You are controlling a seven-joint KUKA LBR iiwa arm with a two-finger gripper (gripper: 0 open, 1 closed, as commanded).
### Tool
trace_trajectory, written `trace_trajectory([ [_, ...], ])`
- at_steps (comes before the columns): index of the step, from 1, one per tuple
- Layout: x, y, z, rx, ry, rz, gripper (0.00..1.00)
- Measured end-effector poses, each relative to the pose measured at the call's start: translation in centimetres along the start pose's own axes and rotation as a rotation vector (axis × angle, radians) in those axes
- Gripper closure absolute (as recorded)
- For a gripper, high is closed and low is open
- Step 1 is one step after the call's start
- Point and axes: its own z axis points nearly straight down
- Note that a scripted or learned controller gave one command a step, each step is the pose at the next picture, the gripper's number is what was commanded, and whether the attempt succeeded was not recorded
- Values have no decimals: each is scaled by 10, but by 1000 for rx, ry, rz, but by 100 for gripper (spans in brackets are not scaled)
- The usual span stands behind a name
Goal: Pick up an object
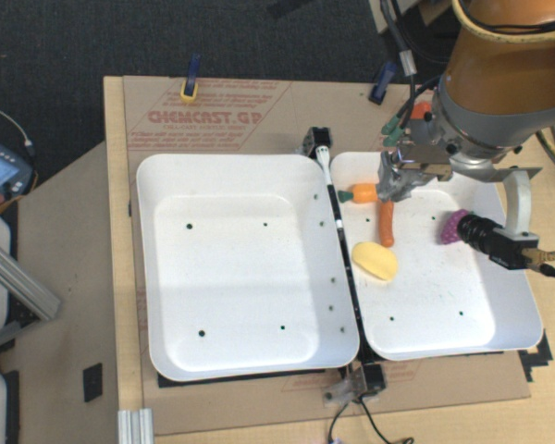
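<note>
Approach step: gripper (395, 185) hangs over the right bin (499, 326) at the far end of the orange carrot (386, 222), grip unreadable, nothing visibly held; yellow piece (376, 261) just nearer; next move likely needs a descent and a close around the carrot.

One fixed overhead camera.
You look down at a slant on both shallow white plastic bins (231, 169); the grey, orange-banded arm (509, 54) enters right.
</note>
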Motion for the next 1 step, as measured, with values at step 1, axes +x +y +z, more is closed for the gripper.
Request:
trace_trajectory([
  [1, -31, -29, 12, 7, 0, 8, 100],
])
